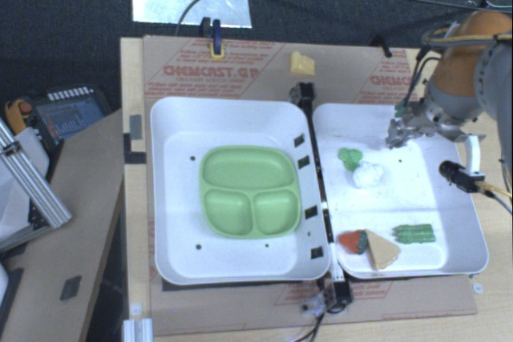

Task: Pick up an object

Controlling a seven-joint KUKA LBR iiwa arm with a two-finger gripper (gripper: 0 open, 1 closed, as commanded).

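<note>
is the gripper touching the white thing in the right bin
Apart. The camera view shows bare bin floor between the gripper near the bin's far edge and the white object, which lies nearer the middle beside a small green piece.

Small toys lie in the right bin (449, 196), all below the gripper (398, 134).

A little green toy (349, 157) lies closest to the gripper, down and to its left, and it touches a round white lump (367, 175) just past it. Much farther from the gripper, by the bin's near wall, a flat green bumpy piece (414, 234) lies on its side, almost straight below the gripper. To the left of that piece sits a tan wedge (382, 251) that looks like a slice of bread or cheese. A small red piece (352, 240) touches the wedge on its left side. None of these toys touches the gripper.
</note>
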